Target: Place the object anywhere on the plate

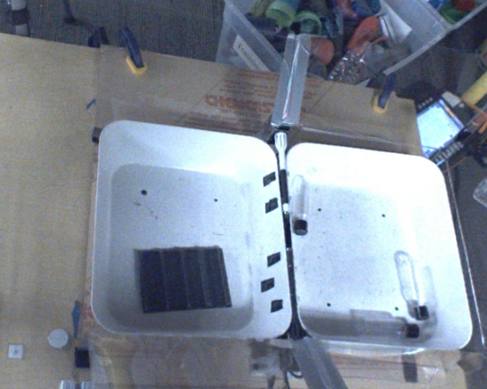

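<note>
dark ridged plate [182, 278] in left bin [106, 215] (lower half), clear tubes [406, 277] in right bin [381, 177]

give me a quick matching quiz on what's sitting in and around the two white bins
Things:
1. dark ridged plate
2. clear tubes
3. tub of colourful items
4. small round disc

Places:
A. beyond the bins, top of the view
B. left bin
C. on the bench by the left bin's near corner
D. right bin

Pairs: 1-B, 2-D, 3-A, 4-C
</note>
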Controlling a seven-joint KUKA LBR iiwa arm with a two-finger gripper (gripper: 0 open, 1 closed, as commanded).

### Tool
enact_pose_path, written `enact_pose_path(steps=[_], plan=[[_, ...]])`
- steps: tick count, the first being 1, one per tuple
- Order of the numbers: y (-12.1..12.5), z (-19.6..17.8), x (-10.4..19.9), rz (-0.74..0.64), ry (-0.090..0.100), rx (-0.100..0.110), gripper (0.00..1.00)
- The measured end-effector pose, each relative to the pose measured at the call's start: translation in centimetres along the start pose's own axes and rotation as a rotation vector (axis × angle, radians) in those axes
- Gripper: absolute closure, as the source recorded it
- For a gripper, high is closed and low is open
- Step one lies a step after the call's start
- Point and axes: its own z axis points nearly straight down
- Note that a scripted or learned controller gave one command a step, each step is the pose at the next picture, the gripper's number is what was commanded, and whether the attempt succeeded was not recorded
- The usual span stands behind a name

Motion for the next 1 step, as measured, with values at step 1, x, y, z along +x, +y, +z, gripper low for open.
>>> enact_pose_path(steps=[1], plan=[[1.97, 0.01, -6.17, -0.304, -0.001, -0.001, 1.0]])
